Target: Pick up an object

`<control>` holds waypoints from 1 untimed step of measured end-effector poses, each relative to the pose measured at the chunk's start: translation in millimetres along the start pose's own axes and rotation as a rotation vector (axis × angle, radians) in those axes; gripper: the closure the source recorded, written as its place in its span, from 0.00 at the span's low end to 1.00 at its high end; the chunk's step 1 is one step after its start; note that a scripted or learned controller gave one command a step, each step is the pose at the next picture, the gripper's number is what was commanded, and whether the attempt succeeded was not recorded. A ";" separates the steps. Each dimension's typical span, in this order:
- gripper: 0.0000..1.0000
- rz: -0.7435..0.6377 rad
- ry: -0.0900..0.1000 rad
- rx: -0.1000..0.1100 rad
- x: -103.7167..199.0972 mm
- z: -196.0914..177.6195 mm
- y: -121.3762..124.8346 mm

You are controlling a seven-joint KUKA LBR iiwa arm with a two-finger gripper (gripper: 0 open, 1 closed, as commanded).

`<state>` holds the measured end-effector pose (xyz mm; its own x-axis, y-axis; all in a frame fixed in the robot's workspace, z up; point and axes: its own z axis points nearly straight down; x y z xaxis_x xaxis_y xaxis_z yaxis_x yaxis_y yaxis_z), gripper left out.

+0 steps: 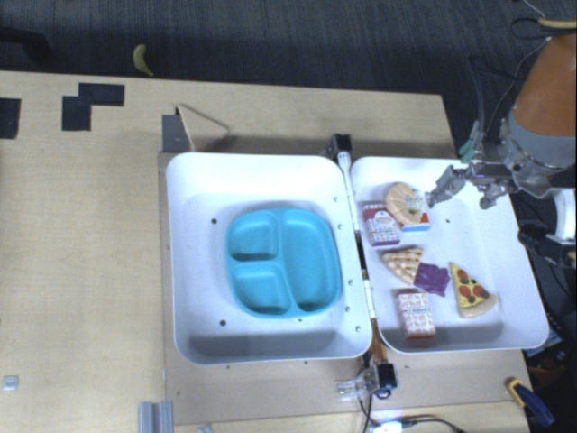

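The right white bin (514, 269) holds several toy food items: a round tan pastry (402, 201) on a blue-edged piece, a dark red box (380, 225), a pizza slice (403, 263), a purple block (433, 279), a pepperoni pizza slice (470, 290) and a pink patterned box (416, 314). My gripper (467, 188) hangs over the bin's upper right part, just right of the pastry, its two fingers spread apart with nothing between them.
The left white bin (194, 242) holds a blue three-compartment tray (282, 260). The arm's orange band (548, 84) rises at the right edge. Cables (383, 382) lie at the bench's front edge. Black tape marks (90, 105) sit on the bench at upper left.
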<state>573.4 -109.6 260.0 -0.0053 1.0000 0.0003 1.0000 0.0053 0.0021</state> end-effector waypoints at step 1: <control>0.00 0.003 0.000 0.002 -10.9 150.1 -20.3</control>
<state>553.5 -120.5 109.9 -0.0026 1.0000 0.0006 1.0000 0.0026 0.0001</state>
